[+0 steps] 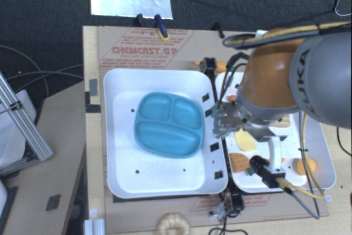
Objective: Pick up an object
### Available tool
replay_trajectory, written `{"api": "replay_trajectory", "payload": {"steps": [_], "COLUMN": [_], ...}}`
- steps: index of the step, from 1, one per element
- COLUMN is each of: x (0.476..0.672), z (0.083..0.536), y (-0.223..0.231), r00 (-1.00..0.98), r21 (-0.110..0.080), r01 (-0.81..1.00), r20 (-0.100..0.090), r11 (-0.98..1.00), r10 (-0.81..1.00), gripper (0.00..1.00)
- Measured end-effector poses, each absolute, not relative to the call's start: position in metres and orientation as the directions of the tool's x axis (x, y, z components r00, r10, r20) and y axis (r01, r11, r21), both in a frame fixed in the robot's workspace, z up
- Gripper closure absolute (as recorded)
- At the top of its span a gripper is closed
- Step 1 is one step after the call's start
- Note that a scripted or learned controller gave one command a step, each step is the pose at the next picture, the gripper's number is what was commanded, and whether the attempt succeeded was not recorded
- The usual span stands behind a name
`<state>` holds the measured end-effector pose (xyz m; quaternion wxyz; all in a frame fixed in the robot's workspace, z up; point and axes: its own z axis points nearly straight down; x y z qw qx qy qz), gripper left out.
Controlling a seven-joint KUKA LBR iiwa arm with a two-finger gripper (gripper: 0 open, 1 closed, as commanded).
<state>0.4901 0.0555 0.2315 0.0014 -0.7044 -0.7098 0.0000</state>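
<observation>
My gripper [224, 125] hangs under the big grey and orange wrist, low over the left edge of the right bin [329, 173]. Just right of it lies a pale yellow piece [246, 142]. A brown-orange piece [238, 162] rests in front of that, and a small orange ball [306, 165] sits at the bin's near right. The wrist hides most of the right bin's middle and back. A blue divided plate [168, 124] lies in the middle of the left bin [124, 173].
An orange item [220, 67] pokes out at the back between the bins. Cables and a black connector [263, 169] trail over the right bin's front. A cardboard sheet [144, 48] lies under both bins. A beige ring [173, 224] sits at the bench's front edge.
</observation>
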Motion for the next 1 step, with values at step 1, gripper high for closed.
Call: {"api": "replay_trajectory", "payload": {"steps": [1], "x": [0.4997], "z": [0.2140], "y": [0.0481], "r00": [0.000], "r21": [-0.002], "r01": [1.000], "r20": [0.000], "r11": [0.000], "r10": [1.000], "gripper": [1.00]}}
